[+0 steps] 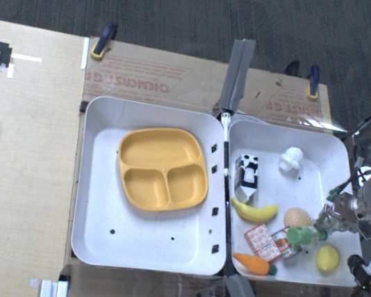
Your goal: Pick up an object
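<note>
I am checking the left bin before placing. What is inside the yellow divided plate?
The yellow divided plate lies in the left bin. Its three compartments show bare yellow surface, nothing in them. What is under the plate is covered.

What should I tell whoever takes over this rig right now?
Gripper: at the right bin's right side, low beside the green toy; nothing seen held.
Right bin: banana, carrot, lemon, tan ball, white toy, black-and-white carton, snack packet.
Left bin: yellow divided plate.
Done: no pick yet.
Left: grasp and lift one object.
</note>
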Controlling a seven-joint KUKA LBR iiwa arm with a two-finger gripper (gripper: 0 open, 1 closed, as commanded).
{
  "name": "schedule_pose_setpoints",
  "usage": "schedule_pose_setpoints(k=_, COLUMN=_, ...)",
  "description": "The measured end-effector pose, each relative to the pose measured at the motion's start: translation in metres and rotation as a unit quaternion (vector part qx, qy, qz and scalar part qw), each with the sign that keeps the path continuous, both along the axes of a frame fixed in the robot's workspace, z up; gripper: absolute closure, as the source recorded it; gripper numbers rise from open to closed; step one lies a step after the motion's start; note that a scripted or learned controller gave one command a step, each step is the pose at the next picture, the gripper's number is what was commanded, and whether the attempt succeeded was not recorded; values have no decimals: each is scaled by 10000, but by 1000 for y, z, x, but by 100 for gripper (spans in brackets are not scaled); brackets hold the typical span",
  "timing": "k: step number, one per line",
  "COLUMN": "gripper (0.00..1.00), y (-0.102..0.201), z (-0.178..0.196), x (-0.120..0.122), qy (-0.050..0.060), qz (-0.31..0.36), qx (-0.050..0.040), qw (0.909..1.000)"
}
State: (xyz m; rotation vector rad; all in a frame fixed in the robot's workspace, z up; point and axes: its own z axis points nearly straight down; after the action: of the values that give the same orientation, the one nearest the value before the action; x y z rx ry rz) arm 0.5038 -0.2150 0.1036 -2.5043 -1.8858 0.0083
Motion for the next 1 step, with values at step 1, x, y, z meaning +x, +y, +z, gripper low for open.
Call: schedule_pose_setpoints(k=1, gripper=100, y=2, z=60, x=-26, qy=-19, qz=1176, qx=0, qw=9931)
